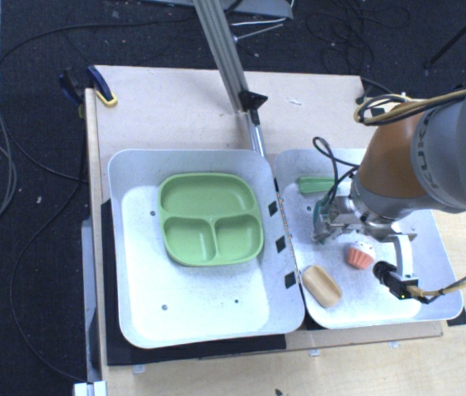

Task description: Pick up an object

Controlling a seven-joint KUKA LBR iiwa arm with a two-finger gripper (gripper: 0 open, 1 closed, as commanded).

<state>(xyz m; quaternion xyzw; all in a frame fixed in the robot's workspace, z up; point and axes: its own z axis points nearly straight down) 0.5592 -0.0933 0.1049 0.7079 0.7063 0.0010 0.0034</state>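
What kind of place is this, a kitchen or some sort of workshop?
Most likely a robotics lab, not a kitchen. A grey and orange robot arm reaches over two white bins on a bench, the items look like toys, such as a green divided plate, and cables trail across the floor.

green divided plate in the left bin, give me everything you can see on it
The green plate is a pale, matte green tray that looks like plastic, rounded-rectangular with a raised rim. Ridges split it into three compartments: one long one across the far side and two smaller ones on the near side, all of them bare. It lies flat and upright on the floor of the left bin, in the bin's far half, slightly rotated relative to the bin's walls. Nothing else touches it; the gripper is over the right bin.
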